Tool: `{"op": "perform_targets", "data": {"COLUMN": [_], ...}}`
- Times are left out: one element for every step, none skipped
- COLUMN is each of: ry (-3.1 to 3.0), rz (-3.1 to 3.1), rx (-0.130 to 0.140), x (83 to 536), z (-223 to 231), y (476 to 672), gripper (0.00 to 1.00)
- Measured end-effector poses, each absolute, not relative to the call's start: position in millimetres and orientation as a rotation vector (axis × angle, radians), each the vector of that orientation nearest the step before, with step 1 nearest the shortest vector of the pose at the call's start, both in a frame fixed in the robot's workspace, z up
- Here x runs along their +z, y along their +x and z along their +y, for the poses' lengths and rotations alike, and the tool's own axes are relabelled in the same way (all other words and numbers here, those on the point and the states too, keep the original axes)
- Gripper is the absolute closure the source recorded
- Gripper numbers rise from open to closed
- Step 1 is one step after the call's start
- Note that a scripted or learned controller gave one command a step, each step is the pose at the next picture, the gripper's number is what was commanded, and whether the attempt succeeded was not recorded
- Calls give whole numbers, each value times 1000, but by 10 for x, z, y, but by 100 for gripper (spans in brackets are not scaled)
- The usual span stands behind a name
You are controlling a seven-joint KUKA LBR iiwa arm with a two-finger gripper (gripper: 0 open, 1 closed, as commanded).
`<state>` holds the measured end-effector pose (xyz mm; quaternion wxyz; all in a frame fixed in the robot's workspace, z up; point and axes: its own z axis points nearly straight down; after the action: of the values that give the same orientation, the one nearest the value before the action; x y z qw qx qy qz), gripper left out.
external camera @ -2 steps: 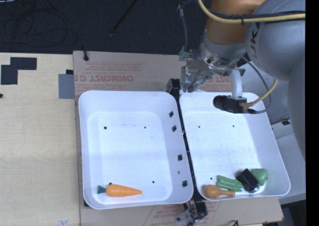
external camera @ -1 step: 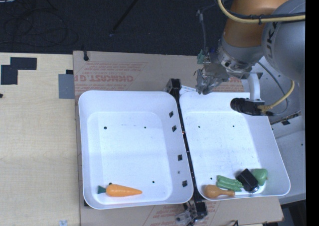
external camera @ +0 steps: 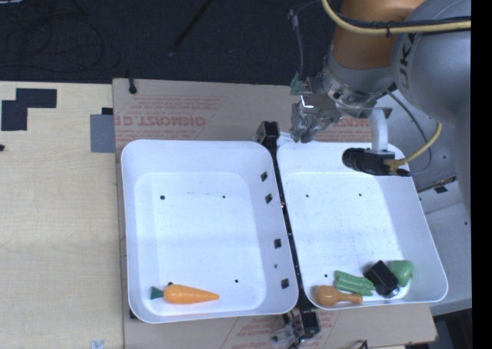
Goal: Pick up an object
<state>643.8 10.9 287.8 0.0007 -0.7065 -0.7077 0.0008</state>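
Jaws: dark two-finger assembly, poised above the far rim of the right bin, close to the divide between the two bins. Opening not discernible at this angle; nothing seen between them.

Wrist and arm: grey casing with a broad orange band above the wrist, entering from the right; yellow cable looped over the band. White bracket with a black cylindrical fitting hanging just right of the jaws, over the right bin's far edge.

Right shallow white plastic bin: contents gathered in the near right corner, well apart from the jaws. Small black block, tilted, lying between and touching two green pieces. Light green rounded toy vegetable just right of the block. Dark green pod-shaped toy vegetable just left of the block. Tan pear-shaped toy at the near rim, touching the dark green pod.

Left shallow white plastic bin: orange toy carrot with green top, lying flat along the near wall, green end pointing left, tip pointing right.

Black clips spaced along the seam joining the two bins.

Brown cardboard sheet with red printing, under both bins.

Pale wooden desk to the left, bearing dark blue and grey flat patches near its far edge.

Dark backdrop with cables beyond the desk.
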Motion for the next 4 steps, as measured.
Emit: {"op": "perform_targets", "data": {"ry": [-2211, -2228, -2228, -2219], "rz": [-2230, -2216, -2212, -2227], "rx": [-2, 6, 10, -5], "x": [3101, 3164, 2827, 3584], "z": [1080, 408, -408, 64], "y": [6437, 6439, 6430, 6445], "gripper": [100, 100, 100, 100]}}
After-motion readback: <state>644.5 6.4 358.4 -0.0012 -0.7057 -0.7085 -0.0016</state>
